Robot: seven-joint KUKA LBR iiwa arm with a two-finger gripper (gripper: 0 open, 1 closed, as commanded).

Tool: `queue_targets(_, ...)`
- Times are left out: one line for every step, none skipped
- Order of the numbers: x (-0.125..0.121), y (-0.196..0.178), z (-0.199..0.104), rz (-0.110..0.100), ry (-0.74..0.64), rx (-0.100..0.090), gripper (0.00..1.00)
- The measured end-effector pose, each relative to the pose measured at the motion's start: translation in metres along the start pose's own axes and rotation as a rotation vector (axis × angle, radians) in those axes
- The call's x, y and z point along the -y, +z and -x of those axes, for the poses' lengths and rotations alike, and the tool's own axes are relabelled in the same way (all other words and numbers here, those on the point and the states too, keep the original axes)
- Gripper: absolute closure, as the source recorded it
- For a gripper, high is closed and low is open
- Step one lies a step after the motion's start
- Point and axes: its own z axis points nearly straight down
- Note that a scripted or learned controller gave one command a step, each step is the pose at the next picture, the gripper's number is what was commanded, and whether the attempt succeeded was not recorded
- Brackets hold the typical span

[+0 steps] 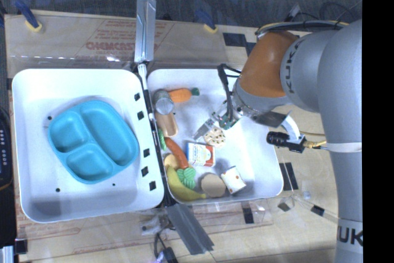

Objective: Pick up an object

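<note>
- Two white bins sit side by side; the left bin [31, 132] holds a blue divided plate [92, 140], and the right bin [265, 163] holds a clutter of toy food.
- The gripper [212, 127] hangs low over the middle of the right bin, its fingers spread, with nothing visibly between them.
- A round speckled cookie [215, 137] lies just below the gripper, touching or nearly touching its tips.
- A small red and white carton [200, 154] lies just below the cookie.
- An orange carrot [181, 95] lies up and to the left of the cookie, near the bin's far wall, beside a grey can [164, 103].
- A banana [180, 186] curves along the near left corner, well below the cookie.
- A white cup [233, 178] lies below and right of the carton.
</note>
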Motion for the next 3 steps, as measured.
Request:
queue_targets(-0.002, 0.0, -0.001, 0.001, -0.003, -0.001, 0.0)
queue_targets(-0.009, -0.049, 0.059, 0.005, 0.357, 0.004, 0.0)
queue_targets(-0.028, 0.001, 0.072, 0.002, 0.371, -0.001, 0.0)
